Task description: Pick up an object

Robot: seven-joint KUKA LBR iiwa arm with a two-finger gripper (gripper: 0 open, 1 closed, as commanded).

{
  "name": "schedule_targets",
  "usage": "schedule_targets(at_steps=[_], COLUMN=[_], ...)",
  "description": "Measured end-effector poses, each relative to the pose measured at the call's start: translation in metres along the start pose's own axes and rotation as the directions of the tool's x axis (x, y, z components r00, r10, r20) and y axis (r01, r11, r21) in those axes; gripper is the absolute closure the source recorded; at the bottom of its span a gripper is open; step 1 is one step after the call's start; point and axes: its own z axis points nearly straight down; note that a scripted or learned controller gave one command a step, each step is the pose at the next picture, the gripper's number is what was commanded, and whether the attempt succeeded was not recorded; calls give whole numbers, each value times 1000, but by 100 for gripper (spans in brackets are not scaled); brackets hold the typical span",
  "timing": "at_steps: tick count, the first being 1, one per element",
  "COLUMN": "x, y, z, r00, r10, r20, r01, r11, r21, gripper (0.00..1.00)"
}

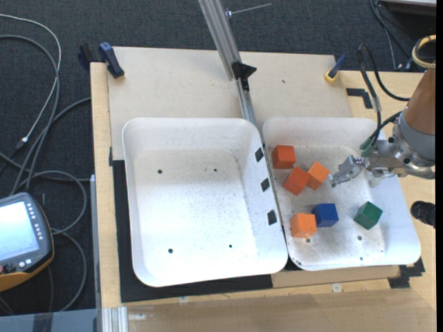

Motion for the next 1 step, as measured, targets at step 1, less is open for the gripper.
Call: schedule_targets(at_steps=[1], x=[23], y=[-29], z=[119], r00=[1000], r10=[2], r20=[-1], r01=[-2], r11=[1000], r21=[2], gripper=[0])
